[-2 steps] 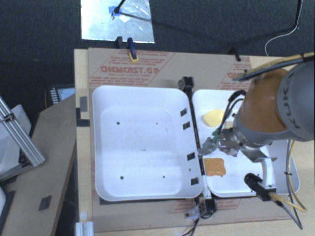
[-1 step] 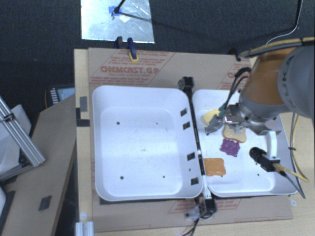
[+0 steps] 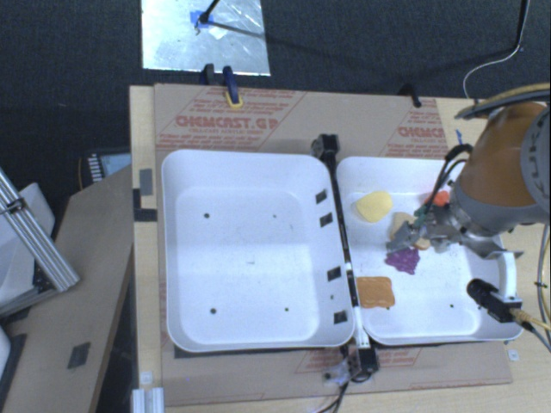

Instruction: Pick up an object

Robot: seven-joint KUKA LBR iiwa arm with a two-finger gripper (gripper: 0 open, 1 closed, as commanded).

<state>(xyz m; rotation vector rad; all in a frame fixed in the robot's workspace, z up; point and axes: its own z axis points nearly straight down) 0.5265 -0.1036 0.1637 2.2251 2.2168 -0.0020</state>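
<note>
From the overhead camera I see my hand [image 3: 413, 233] low inside the right bin [image 3: 448, 323], just above the purple lump [image 3: 403, 260] and beside a tan piece [image 3: 400, 225]; whether it is released or clenched I cannot tell. A yellow lump [image 3: 374, 206] lies up and left of the purple lump, an orange-brown slab [image 3: 375, 292] below it, all near the divider. I would centre over the purple lump, descend straight, clear of the tan piece, then lift slowly.
</note>
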